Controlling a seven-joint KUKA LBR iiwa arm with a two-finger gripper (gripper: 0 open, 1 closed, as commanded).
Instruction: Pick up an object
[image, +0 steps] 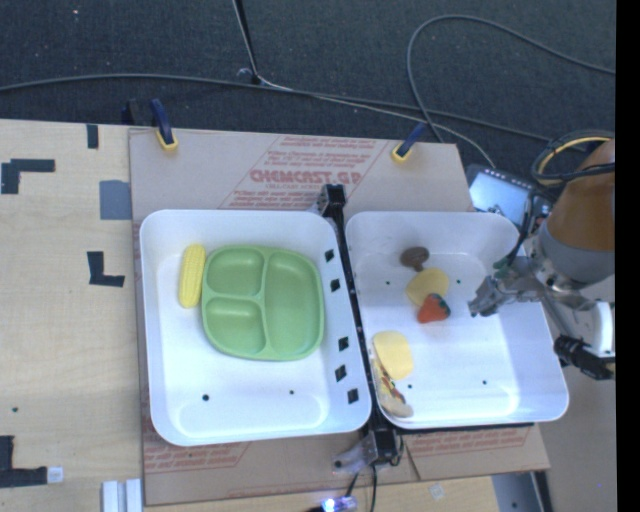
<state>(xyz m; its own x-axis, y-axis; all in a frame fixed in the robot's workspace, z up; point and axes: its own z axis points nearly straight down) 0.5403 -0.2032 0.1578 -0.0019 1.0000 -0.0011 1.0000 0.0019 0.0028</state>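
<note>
The right bin holds several small items. A brown lump lies near its back. Just below it sits a yellow piece, and a red-orange piece touches its front. A pale yellow item and a tan and white item rest by the bin's left wall. My gripper hangs over the right side of this bin, a short way right of the red-orange piece, with nothing visible in it.
In the left bin a green divided plate lies in the middle with a yellow corn cob at its left. A black divider with clips runs between the bins. Cables cross the dark floor behind the bench.
</note>
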